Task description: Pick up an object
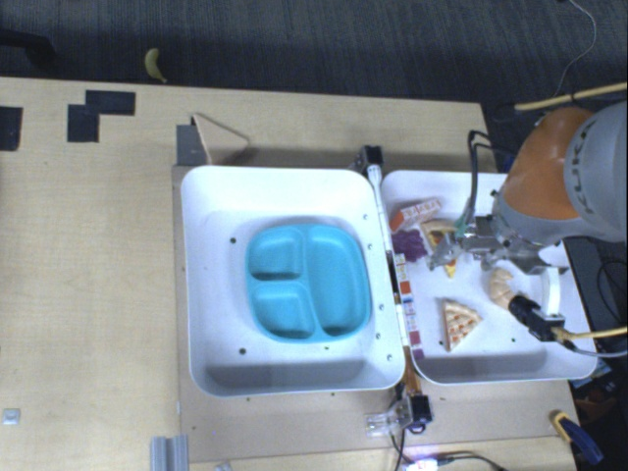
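Observation:
My gripper (449, 256) hangs low over the middle of the right bin (491, 366), reaching in from the right. A bunch of purple grapes (412, 245) lies just left of it. A yellowish-brown item (438, 229) sits right by the gripper's upper side, partly covered. A red and white packet (418, 209) lies at the bin's far left corner. A pizza slice (458, 322) rests nearer the front. A pale beige pastry-like piece (501, 285) lies under the wrist, to the gripper's right. I see nothing clearly held.
The left bin (211, 263) holds a blue divided tray (307, 279). The two bins meet at a rim (391, 273) with a strip of labels. Black tape patches (98, 114) mark the bench at the far left.

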You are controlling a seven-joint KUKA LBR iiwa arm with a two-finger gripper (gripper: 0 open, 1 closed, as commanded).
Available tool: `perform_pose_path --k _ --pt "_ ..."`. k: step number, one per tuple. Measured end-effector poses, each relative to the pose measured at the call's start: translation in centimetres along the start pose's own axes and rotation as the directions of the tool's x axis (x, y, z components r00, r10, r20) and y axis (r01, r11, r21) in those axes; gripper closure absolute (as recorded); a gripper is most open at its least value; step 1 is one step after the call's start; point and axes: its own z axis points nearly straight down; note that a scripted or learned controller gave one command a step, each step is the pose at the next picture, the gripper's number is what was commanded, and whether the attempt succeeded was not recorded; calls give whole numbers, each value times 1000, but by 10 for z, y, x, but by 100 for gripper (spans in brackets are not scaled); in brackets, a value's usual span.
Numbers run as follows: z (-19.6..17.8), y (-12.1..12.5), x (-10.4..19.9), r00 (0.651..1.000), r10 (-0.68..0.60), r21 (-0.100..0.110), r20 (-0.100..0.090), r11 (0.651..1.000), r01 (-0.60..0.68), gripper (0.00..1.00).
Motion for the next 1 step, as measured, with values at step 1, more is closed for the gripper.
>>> perform_pose_path --k 1 --pt "-11 2 1 1000 -1 -3 -1 1000 1 100"
